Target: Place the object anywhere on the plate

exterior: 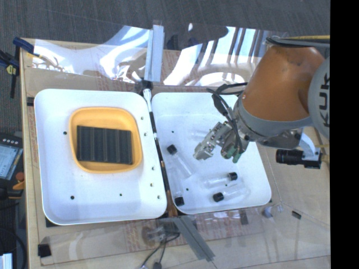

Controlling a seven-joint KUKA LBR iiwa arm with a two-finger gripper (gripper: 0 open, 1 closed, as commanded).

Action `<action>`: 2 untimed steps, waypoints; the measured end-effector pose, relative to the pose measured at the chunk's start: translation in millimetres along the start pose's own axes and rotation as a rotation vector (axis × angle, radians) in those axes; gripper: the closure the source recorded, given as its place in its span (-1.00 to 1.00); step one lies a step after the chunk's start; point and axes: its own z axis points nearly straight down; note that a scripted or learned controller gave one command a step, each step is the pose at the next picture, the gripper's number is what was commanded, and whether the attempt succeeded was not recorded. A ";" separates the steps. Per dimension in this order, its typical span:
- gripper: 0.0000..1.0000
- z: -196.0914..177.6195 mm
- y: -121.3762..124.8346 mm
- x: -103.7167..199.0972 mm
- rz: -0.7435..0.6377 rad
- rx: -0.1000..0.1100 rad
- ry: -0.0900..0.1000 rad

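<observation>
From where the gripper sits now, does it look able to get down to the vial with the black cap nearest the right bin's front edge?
Probably yes. The gripper hangs over the right bin, and the vial lies in the open just in front of it. Another capped vial lies close beside it and might crowd the approach.

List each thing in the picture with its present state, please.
yellow plate: in the left bin, upright, bearing a dark ridged insert.
clear vials: lying on their sides in the right bin, black caps on.
gripper: above the right bin, holding nothing visible.
</observation>
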 end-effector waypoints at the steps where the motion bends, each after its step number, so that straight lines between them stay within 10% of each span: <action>1: 1.00 -10.0 0.2 -0.9 -0.002 0.000 -0.001; 2: 1.00 101.4 16.4 16.8 -0.087 0.001 0.004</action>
